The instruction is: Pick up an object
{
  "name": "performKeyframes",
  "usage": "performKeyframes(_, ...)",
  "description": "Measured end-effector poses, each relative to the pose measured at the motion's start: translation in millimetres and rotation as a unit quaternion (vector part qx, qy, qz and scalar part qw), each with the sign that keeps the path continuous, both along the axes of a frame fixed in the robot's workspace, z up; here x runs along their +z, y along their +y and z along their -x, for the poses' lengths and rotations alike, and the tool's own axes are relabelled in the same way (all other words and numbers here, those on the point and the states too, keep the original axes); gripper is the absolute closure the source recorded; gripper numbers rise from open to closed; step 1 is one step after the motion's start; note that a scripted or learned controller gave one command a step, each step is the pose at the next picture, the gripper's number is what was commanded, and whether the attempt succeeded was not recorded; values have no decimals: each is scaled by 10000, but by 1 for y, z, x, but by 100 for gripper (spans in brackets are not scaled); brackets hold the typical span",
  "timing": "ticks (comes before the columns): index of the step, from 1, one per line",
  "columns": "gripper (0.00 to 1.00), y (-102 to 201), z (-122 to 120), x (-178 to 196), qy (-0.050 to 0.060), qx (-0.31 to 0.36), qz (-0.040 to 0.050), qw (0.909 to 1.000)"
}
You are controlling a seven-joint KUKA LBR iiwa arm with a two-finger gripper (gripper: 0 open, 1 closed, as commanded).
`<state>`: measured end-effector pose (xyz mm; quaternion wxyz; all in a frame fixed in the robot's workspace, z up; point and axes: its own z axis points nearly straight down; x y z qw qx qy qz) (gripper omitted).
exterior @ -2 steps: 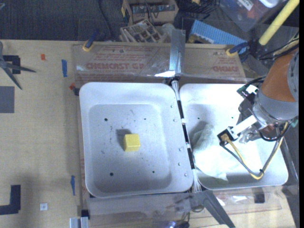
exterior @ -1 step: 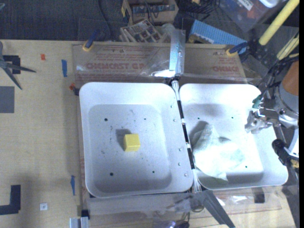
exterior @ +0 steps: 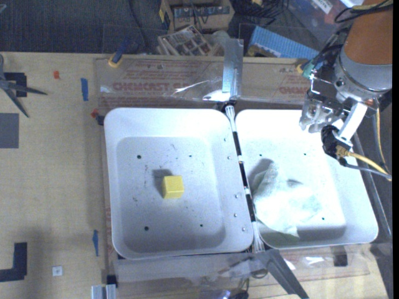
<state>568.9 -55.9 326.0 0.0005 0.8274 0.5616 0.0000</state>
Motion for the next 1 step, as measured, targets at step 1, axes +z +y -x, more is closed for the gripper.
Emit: performKeyframes(1, 100, -35, 50, -142, 25, -1587, -10, 9873)
